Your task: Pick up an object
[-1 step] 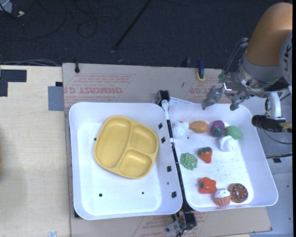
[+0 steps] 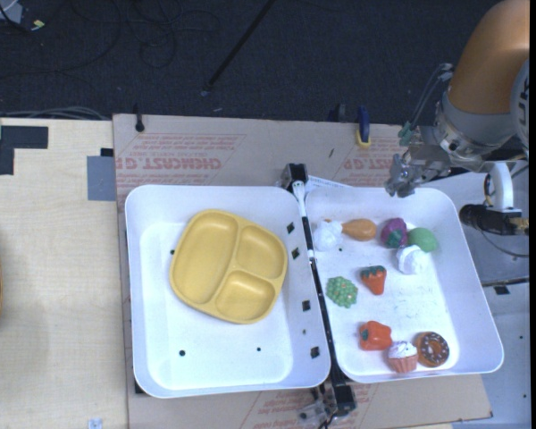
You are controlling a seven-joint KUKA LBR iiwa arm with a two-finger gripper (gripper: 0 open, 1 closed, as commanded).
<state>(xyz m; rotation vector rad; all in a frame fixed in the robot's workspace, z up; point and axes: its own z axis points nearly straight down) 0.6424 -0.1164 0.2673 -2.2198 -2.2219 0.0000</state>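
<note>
- Your dark two-finger gripper [image 2: 402, 184] hangs over the far rim of the right shallow white bin [image 2: 469, 248], near its back edge. From this slanted view you cannot tell how it is set; it is small and dark against the rim. Nothing shows in its grasp.
- Above it you see the grey arm with the orange band [image 2: 489, 56], reaching in from the right.
- The nearest candidates lie just towards the camera from the gripper: the orange oval bread-like toy [image 2: 360, 230], its long axis running left to right, and the purple grape-like toy [image 2: 393, 232] just beside it, almost straight below the tool.
- Next to those sit a green rounded toy [image 2: 422, 239] and a white lumpy toy [image 2: 413, 260].
- Further off in the same bin: a green bumpy toy [image 2: 341, 290], a small red strawberry-like toy [image 2: 373, 279], a red pepper-like toy [image 2: 374, 335], a pink cupcake toy [image 2: 402, 357] and a brown doughnut toy [image 2: 431, 349].
- The left white bin [image 2: 152, 329] holds a yellow divided plastic plate [image 2: 228, 264], well apart from the tool.
- Judgement: expect a short descent towards the purple or orange piece.
</note>
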